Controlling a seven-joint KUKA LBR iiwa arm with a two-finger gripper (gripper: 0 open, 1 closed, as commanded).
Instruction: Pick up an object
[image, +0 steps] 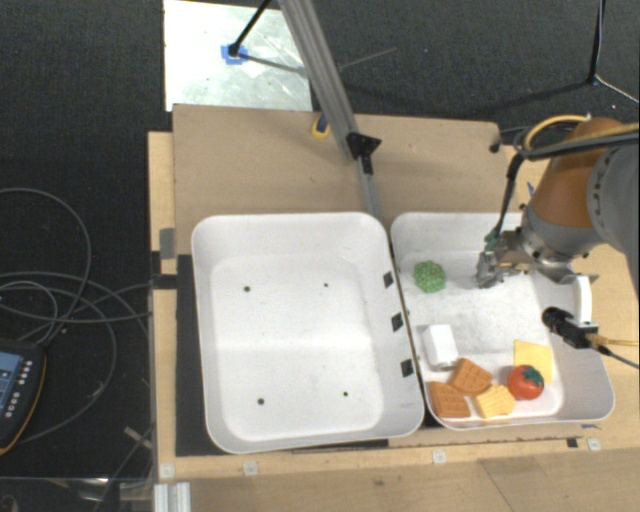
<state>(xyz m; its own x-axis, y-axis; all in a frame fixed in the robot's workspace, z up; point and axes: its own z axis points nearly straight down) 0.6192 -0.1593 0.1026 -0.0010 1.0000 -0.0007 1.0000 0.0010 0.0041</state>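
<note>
Five small things are clustered at the near end of the right bin (600, 385): two waffle pieces (460, 388), a tomato (526, 381), a yellow wedge (533, 357) and a white block (439, 345). Farther back, a green ball (430, 276) lies left of the tool (490, 274) (apart from it). Whether the tool is open cannot be told.

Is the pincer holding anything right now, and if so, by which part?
Nothing visible: the pincer is low in the right white bin, apart from the green bumpy ball.
</note>
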